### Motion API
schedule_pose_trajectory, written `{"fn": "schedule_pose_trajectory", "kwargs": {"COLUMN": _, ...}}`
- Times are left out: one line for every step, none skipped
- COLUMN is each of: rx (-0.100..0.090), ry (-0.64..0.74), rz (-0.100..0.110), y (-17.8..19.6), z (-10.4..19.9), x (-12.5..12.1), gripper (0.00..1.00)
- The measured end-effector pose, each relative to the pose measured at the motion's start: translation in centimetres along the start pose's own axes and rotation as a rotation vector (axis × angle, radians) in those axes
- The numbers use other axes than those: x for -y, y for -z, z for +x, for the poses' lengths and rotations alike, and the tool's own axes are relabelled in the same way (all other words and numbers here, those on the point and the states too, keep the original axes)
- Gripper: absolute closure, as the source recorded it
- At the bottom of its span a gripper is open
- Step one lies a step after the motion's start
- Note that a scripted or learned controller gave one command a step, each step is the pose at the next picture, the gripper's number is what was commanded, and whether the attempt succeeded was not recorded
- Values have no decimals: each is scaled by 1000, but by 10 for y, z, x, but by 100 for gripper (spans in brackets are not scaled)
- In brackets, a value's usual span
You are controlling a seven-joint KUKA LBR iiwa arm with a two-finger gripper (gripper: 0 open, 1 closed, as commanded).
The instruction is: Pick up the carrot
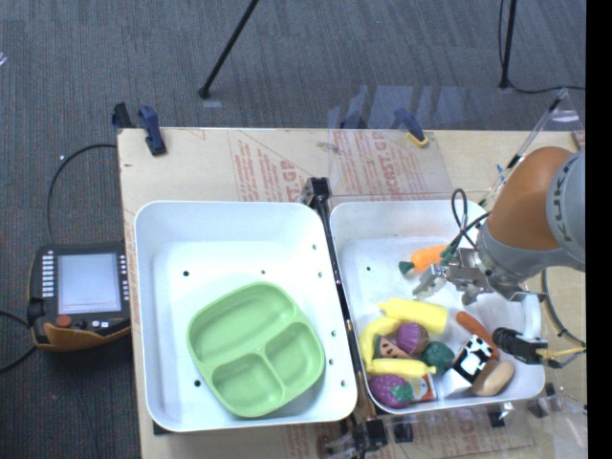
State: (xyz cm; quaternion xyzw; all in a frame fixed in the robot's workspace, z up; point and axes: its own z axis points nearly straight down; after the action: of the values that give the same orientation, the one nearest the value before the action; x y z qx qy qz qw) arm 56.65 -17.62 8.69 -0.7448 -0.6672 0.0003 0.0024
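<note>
While the gripper (432, 277) is hovering just beside the carrot (427, 255), jaw state unclear, approach is underway; next it needs closing squarely on it.

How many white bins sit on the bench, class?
2. The left bin holds a green divided plate; the right bin holds the toy food, with the arm reaching in.

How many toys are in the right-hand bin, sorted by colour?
Some overlap, so this is a best count.
Orange: 2, the carrot and a sausage
Yellow: 3, corn, banana, another piece
Purple: 2
Green: 1
Black-and-white: 1
Tan: 1
Total: 10
</note>
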Motion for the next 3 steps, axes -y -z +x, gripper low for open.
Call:
{"fn": "schedule_pose_trajectory", "kwargs": {"rx": 1, "ry": -261, "rz": -2, "y": 1, "z": 7, "x": -73, "gripper": 0}}
{"fn": "schedule_pose_trajectory", "kwargs": {"rx": 0, "ry": -256, "rz": 0, "y": 11, "z": 7, "x": -73, "gripper": 100}}
{"fn": "schedule_pose_trajectory", "kwargs": {"rx": 0, "ry": -66, "rz": 3, "y": -1, "z": -8, "x": 15, "gripper": 100}}
